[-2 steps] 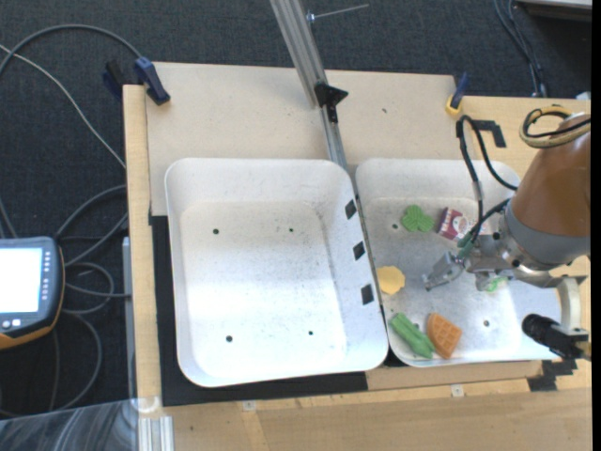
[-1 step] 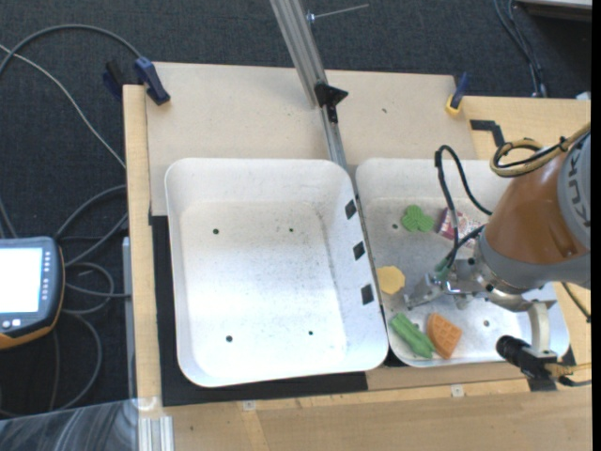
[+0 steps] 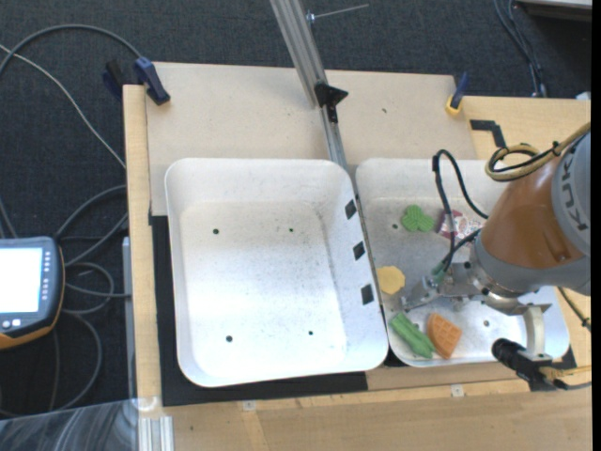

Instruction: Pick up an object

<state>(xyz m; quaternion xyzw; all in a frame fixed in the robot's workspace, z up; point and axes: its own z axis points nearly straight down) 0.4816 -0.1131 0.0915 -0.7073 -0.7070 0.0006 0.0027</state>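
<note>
Toys in the right bin [image 3: 376, 181], a yellow piece [image 3: 391, 279], green strip [image 3: 410, 334] and orange wedge [image 3: 444, 334], look light and stiff, best pinched across their narrow sides, while the gripper [image 3: 441, 285] hangs over them, its hand's state impossible to tell.

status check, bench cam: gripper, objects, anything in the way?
Gripper low in right bin, nothing seen held. Yellow piece, green piece, orange piece close by. Arm's cable hangs over the bin.

We see the grey arm with the orange wrist band [image 3: 526, 219] reaching in from the right, bent downward; its two-finger gripper [image 3: 424, 294] sits low, metal parts pointing left. Finger state unclear.
</note>
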